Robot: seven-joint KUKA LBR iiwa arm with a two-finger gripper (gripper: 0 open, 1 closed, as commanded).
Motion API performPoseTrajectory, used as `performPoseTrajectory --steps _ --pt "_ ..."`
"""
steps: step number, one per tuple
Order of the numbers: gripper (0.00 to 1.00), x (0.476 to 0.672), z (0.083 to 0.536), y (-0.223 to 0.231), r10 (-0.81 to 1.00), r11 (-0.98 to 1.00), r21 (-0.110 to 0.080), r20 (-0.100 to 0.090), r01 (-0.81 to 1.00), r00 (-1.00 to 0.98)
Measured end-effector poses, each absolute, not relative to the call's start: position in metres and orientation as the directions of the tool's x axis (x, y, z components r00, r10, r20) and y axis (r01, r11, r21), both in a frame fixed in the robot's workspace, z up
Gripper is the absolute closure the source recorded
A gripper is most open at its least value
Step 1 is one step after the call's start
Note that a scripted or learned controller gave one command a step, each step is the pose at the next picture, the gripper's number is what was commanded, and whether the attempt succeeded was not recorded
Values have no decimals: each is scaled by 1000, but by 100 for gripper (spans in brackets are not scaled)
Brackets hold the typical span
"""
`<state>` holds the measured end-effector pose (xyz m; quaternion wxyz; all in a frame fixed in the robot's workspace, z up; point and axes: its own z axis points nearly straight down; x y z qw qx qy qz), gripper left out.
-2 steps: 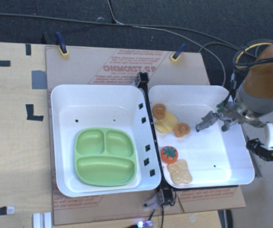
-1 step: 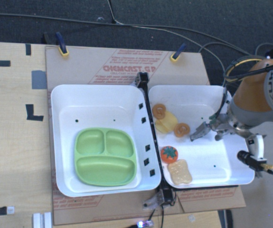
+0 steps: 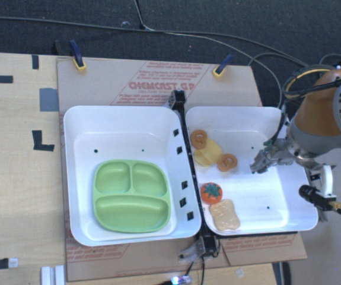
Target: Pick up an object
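The small food pieces crowd the left side of the right bin (image 3: 277,120); a descent beside the orange ring (image 3: 227,162) could nudge it against the yellow piece (image 3: 207,153) and close on nothing. The tool (image 3: 260,165) hangs right of the ring, touching nothing; its opening I cannot tell

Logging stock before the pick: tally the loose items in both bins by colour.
Green: 1, the divided plate in the left bin
Orange: 2, a ring and a ring
Yellow: 1, a piece
Red: 1, a tomato
Tan: 1, a bread piece
Total: 6
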<state>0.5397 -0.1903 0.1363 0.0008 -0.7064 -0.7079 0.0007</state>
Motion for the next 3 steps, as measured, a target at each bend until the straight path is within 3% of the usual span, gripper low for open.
performPoseTrajectory --steps 2,3 --pt "100 545 233 -197 1000 1 3 -2 1000 -1" --pt "100 543 238 -136 1000 7 0 2 1000 -7"
